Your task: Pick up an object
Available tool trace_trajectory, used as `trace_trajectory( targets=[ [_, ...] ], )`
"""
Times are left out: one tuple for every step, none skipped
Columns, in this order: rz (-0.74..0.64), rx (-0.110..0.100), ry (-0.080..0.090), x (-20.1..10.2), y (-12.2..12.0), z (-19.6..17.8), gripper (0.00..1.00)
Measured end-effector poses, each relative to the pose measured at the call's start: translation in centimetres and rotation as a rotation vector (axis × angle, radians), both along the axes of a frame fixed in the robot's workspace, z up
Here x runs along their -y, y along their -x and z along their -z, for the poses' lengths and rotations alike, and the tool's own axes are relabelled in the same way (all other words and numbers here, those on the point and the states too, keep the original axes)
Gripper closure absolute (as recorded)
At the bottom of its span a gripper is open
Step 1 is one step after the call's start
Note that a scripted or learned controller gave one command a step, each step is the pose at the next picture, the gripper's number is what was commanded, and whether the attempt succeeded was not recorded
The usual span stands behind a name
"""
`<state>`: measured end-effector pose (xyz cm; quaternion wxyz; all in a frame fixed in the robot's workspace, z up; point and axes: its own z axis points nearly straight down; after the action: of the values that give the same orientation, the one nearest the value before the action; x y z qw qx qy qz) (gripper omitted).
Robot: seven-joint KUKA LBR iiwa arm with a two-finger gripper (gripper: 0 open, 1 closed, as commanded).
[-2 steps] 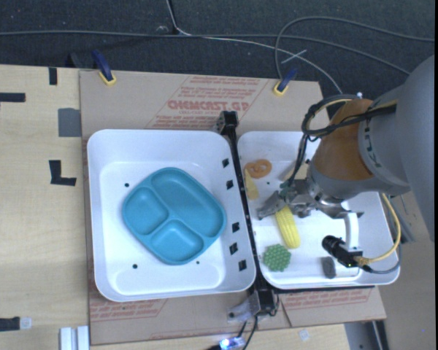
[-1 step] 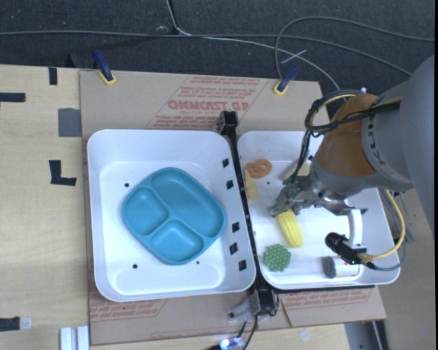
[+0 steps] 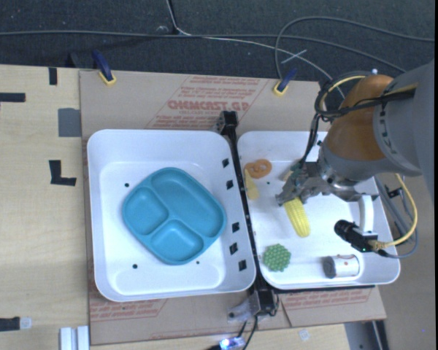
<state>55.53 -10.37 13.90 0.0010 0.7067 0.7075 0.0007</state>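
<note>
Yellow plastic corn [image 3: 298,216] lies in the right bin [image 3: 383,274], and the jaws [image 3: 293,190] sit low just above its upper end, close enough that they may be touching it. Nothing is lifted yet: the corn rests flat on the bin floor, tilted slightly, so the pick is at the reaching or closing stage by my reading. What remains is to close on the piece, if that is the chosen one, and raise it clear of the bin.

As for the jaws, the dark tips blur into the wrist and the shadow below, and I cannot tell whether they are spread or pinched, nor whether anything sits between them.

Other candidates lie in the same bin: an orange ring-shaped piece [image 3: 259,168] near the divider, a green knobbly ball [image 3: 277,257] near the front wall, and a small white-and-grey cylinder [image 3: 341,266] towards the front right corner. All are apart from the corn. A blue sectioned plate [image 3: 174,215] lies in the left bin [image 3: 102,152], well away from the arm.
</note>
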Motion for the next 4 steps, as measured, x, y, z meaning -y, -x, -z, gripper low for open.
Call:
trace_trajectory(
  targets=[
    [0.0, 0.003, 0.001, 0.0, -0.5, -6.3, 1.0],
    [0.0, 0.001, 0.001, 0.3, -0.7, -10.6, 1.0],
    [-0.003, -0.005, -0.001, -4.4, 1.0, -9.8, 1.0],
    [-0.006, -0.005, -0.003, -10.6, 2.1, -10.1, 1.0]
  ],
)
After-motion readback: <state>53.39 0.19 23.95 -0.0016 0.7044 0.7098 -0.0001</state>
